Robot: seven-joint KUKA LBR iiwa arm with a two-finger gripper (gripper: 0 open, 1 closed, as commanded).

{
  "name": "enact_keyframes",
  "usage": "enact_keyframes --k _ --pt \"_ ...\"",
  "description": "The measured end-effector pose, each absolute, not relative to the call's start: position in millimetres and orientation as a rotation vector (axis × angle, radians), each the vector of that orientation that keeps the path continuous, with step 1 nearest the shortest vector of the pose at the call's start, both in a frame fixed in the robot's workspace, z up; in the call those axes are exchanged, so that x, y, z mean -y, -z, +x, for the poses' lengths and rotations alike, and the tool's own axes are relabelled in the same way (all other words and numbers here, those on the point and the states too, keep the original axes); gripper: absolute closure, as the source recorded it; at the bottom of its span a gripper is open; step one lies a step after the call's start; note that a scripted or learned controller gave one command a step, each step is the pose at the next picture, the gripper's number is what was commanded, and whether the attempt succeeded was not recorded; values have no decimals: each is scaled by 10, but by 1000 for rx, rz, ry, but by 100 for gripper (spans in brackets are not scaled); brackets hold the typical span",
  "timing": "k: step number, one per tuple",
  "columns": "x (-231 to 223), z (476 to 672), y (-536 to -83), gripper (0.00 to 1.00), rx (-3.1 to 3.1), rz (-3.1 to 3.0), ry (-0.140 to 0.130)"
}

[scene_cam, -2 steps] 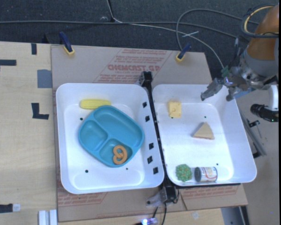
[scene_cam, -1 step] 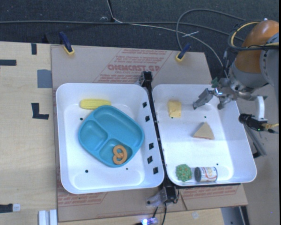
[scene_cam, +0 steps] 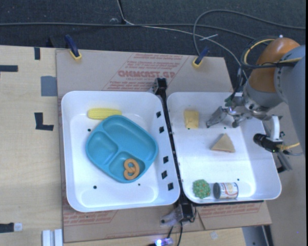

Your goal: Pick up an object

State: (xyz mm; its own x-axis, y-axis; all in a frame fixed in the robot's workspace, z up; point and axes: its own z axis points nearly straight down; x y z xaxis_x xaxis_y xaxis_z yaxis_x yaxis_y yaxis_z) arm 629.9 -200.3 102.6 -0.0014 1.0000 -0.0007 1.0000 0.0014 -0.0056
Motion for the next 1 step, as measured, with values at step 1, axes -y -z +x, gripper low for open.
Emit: enact_keyframes --k 1 --pt "1996 6305 -848 0 2226 -2220 -3"
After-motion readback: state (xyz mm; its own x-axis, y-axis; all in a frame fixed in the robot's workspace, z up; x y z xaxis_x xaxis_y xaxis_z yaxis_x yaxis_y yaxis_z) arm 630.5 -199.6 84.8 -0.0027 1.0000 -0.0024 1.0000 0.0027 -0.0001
